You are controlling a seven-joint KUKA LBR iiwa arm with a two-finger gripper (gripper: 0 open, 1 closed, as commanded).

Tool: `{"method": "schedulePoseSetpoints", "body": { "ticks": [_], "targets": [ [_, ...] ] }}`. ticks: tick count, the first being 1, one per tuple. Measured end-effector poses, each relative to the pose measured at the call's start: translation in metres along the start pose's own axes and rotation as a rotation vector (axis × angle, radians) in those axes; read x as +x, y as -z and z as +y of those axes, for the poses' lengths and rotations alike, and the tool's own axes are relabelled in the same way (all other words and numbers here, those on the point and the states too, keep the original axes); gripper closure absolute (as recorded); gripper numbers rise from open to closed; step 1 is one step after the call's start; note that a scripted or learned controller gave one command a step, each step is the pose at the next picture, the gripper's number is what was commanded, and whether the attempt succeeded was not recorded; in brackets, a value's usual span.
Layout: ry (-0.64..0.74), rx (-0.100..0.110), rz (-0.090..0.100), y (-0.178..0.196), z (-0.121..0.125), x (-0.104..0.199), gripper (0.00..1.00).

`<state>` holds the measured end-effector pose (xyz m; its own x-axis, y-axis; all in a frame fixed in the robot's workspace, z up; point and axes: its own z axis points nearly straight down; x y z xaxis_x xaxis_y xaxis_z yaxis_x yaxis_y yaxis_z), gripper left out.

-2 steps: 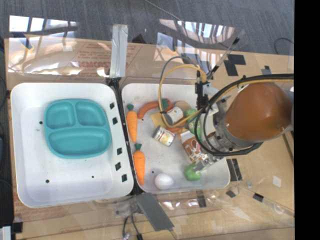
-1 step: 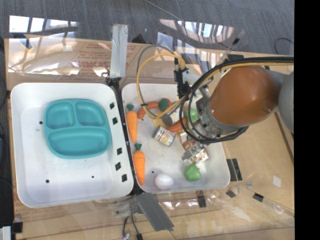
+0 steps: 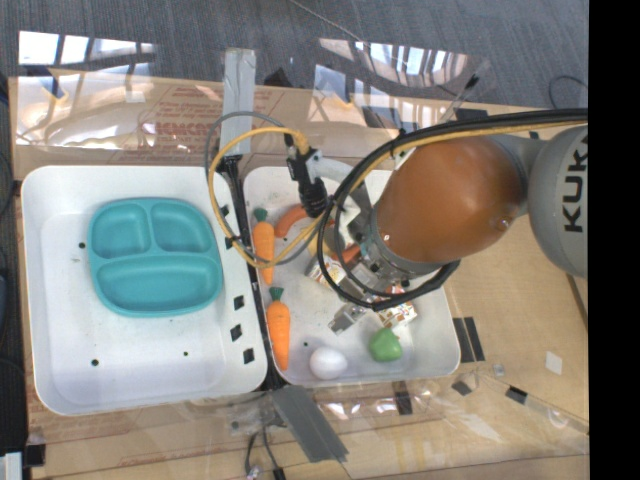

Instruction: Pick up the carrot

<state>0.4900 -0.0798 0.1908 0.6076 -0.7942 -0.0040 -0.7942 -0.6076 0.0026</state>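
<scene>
Gripper (image 3: 352,313), jaw state cannot tell beneath arm; two carrots (image 3: 263,249) (image 3: 279,330) hug right bin's (image 3: 440,353) left wall, risk: fingers strike wall, carrot slips

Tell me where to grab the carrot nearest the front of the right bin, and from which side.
Grip the carrot across its thick orange middle, coming straight down from above. It lies flat, lengthwise along the bin's left wall, green top toward the back. Set the claw's fingers across its width; the wall side looks tight.
</scene>
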Motion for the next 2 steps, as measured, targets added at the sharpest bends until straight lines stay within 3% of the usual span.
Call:
{"method": "schedulePoseSetpoints", "body": {
  "ticks": [1,2],
  "targets": [
    [0.345,0.002,0.001,0.000,-0.021,-0.016,1.00],
    [0.647,0.001,0.000,0.005,-0.112,0.004,1.00]
  ]
}}
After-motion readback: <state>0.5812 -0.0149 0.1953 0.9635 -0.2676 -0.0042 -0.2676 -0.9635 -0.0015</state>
